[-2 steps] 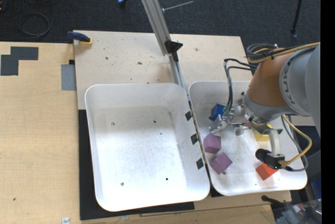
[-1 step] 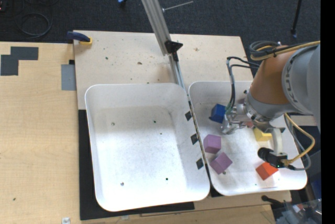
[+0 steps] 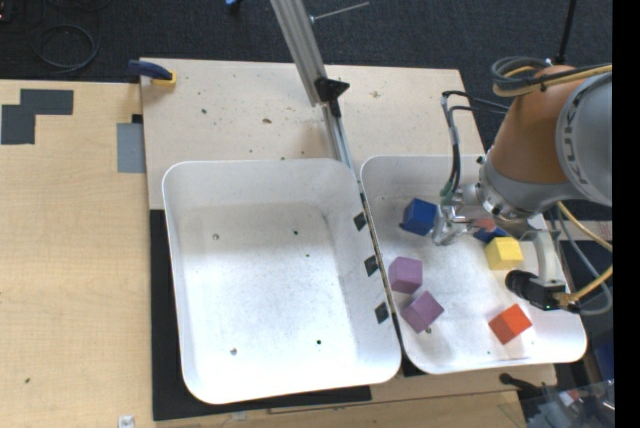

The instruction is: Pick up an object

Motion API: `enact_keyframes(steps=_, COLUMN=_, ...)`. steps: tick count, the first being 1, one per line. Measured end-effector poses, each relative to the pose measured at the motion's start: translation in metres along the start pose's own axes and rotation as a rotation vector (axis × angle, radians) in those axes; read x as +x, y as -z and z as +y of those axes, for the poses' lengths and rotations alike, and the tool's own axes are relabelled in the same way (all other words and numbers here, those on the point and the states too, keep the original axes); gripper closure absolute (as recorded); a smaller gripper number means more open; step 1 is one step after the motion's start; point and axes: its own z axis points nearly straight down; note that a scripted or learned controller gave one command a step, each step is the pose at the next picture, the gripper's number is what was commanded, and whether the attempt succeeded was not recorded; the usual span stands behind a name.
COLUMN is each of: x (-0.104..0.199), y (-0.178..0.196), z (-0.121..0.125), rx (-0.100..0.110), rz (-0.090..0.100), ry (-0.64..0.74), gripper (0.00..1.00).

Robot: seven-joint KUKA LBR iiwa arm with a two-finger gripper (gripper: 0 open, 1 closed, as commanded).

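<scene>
Five small blocks sit in right white bin [image 3: 560, 341]. Metal pincer [image 3: 447, 226], finger state unreadable, hovers centre-right beside blue cube [image 3: 420, 216]. Risk: descent nudges cube away; yellow block [image 3: 503, 251] crowds close.

camera: fixed overhead | slanted down on both bins [image 3: 170, 186] | arm [image 3: 545, 136] enters right

Blue cube [image 3: 420, 215], yellow cube [image 3: 503, 251], orange cube [image 3: 511, 324], 2 purple cubes [image 3: 405, 274] [image 3: 423, 310] — all in right bin [image 3: 560, 348]
</scene>
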Motion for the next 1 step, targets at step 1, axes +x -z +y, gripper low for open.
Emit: enact_keyframes(steps=1, x=0.0082, y=0.0572, z=0.0036, rx=-0.002, rz=0.000, ry=0.005, gripper=1.00)
